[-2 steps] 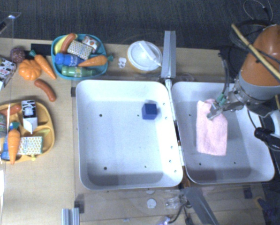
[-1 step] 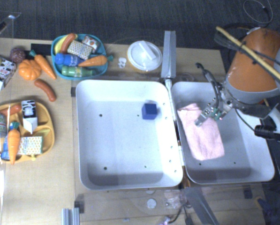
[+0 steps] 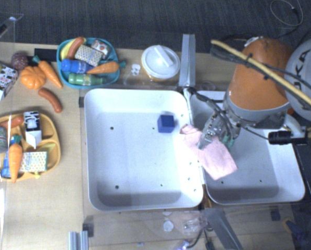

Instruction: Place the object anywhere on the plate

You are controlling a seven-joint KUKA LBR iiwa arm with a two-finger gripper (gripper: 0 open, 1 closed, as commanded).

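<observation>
A small blue cube (image 3: 166,123) lies in the left bin (image 3: 119,191), near its upper right corner. A flat pink plate (image 3: 218,161) rests tilted in the right bin (image 3: 264,186), with its upper left corner lapping over the divider between the bins. My gripper (image 3: 215,134) hangs over the plate's upper part, under the orange wrist band (image 3: 259,77). It hides part of the plate beneath it. The blue cube sits about a hand's width to the left of the gripper, apart from it.
A white lidded bowl (image 3: 161,61) stands behind the left bin. A blue dish of toy food (image 3: 88,62) is at the back left, and a yellow tray of toy food (image 3: 24,146) at the left. Loose toy vegetables (image 3: 40,77) lie between them.
</observation>
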